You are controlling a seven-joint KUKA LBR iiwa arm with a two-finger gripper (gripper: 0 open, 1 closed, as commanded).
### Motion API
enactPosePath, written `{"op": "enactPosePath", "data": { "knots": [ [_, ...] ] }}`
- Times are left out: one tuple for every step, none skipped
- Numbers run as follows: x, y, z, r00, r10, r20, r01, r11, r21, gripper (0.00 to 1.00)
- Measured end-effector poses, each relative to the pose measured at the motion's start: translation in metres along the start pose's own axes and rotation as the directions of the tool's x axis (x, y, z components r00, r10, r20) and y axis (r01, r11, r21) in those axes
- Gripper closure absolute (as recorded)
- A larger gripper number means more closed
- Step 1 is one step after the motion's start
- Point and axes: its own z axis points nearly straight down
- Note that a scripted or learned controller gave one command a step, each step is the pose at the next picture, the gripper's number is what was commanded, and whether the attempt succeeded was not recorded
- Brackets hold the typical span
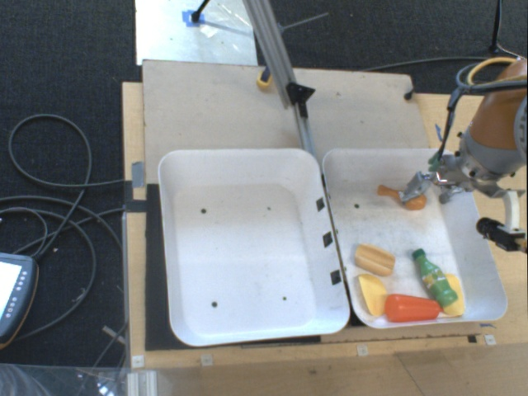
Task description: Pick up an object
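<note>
Camera view from above gives me two white bins side by side on the surface: the left bin (239, 246) and the right bin (474, 246). I count five objects, all in the right bin. One orange drumstick-shaped toy (403, 196) lies near the far wall. One bread-roll piece (374, 260), one yellow piece (373, 294), one red-orange pepper-like piece (412, 307) and one green bottle (434, 279) cluster at the near edge, close together. The middle of the right bin floor offers open room. The hand (421, 186) sits low at the drumstick toy, touching or just above it; I cannot tell its finger state. I can read no text on the bottle label.
</note>
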Motion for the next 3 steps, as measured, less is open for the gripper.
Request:
{"op": "enactPosePath", "data": {
  "knots": [
    [0.0,0.0,0.036,1.0,0.0,0.0,0.0,1.0,0.0,0.0],
    [0.0,0.002,0.023,1.0,-0.001,0.002,0.001,1.0,-0.007,1.0],
    [-0.003,0.002,-0.022,1.0,0.001,0.002,-0.001,1.0,-0.008,1.0]
  ]
}}
